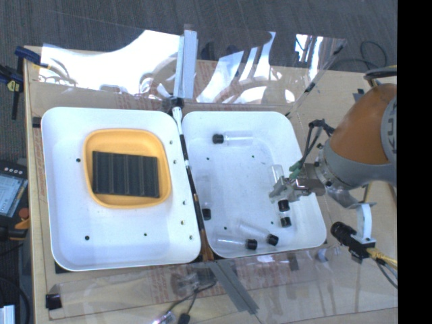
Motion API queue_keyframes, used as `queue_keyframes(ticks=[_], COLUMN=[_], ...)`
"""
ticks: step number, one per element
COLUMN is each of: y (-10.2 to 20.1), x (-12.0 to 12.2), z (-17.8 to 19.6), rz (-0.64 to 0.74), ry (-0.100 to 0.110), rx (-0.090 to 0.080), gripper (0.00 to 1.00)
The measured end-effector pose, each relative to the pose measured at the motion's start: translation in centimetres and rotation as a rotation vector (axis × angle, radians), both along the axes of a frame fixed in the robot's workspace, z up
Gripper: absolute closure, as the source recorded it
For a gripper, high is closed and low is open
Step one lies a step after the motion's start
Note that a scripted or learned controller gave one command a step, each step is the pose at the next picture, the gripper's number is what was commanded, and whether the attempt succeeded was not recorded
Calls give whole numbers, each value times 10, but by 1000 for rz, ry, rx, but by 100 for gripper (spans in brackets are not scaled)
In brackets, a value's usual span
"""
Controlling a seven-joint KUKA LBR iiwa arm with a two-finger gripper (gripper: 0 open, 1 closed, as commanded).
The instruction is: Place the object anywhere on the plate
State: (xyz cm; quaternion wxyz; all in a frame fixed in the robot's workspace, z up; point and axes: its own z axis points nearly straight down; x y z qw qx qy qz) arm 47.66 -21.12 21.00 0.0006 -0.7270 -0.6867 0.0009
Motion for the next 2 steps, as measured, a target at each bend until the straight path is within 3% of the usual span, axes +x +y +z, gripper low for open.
queue_keyframes(ticks=[1,2], y=[41,81], x=[49,105], z=[0,31], rz=[149,403], ry=[0,-2], rx=[1,1], gripper=[100,100])
